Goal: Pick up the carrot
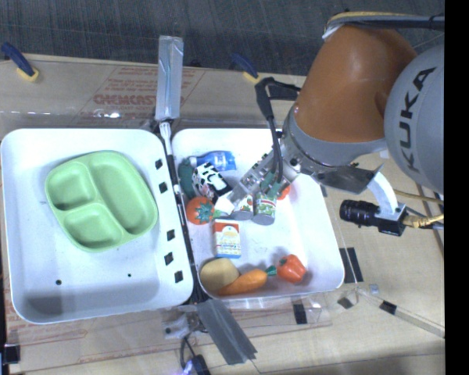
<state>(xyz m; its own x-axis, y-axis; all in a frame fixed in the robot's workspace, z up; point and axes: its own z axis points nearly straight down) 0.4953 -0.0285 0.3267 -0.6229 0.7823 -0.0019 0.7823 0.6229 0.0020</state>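
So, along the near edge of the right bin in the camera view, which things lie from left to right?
Pale yellow round potato-like toy → long orange carrot → small orange-red pepper-like toy. The potato and carrot touch; the carrot's green end reaches the pepper.

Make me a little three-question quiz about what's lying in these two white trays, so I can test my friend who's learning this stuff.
1. True or false: the carrot lies in the same bin as the green divided plate.
2. Which thing touches the carrot's blunt end? A) the potato B) the blue packet C) the small carton
3. Fill in: the gripper is over the ___ bin.

Key
1. False: the carrot lies at the right bin's near edge; the plate is in the left bin.
2. A
3. right, farther from the camera than the carrot.
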